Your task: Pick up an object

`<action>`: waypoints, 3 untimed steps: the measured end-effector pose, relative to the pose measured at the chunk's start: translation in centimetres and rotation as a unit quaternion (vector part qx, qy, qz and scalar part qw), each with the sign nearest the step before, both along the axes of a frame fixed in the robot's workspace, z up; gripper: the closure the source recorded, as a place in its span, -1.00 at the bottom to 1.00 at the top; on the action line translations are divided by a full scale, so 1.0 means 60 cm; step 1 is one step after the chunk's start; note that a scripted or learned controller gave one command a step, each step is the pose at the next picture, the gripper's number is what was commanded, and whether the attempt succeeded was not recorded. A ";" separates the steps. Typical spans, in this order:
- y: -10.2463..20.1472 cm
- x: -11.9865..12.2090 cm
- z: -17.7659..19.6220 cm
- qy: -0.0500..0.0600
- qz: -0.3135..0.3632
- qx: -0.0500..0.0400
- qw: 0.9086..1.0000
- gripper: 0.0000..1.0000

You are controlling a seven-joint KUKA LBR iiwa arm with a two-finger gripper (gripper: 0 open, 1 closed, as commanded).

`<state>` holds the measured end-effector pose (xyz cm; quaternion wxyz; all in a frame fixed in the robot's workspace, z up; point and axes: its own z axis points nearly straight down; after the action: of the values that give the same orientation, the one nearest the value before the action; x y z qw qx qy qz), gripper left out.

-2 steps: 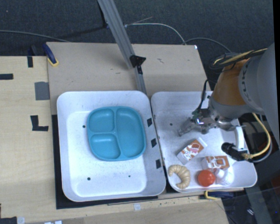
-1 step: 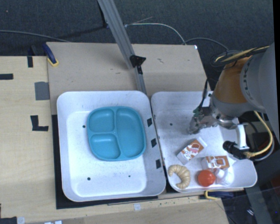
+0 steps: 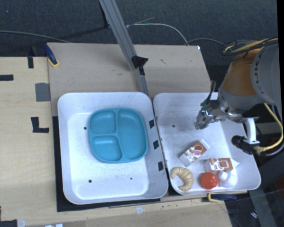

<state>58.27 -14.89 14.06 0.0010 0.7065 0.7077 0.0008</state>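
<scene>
In the right bin (image 3: 179, 108) lie a croissant (image 3: 183, 177), a red tomato (image 3: 209, 180), a small white and red packet (image 3: 194, 152) and a second white and red packet (image 3: 221, 165) beside something white. My gripper (image 3: 201, 122) hangs over the upper right part of this bin, above and to the right of the packets. Nothing shows between its fingers.
The left bin (image 3: 72, 138) holds a blue divided plate (image 3: 118, 134). A grey metal pole (image 3: 123, 35) slants across the bench behind the bins. Cables run at the upper right. Bare bin floor lies to the gripper's left.
</scene>
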 end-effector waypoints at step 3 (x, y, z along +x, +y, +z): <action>0.107 -0.018 0.130 0.002 0.002 0.001 1.000 1.00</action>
<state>57.20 -8.46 21.83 -0.0013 0.7050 0.7092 -0.0003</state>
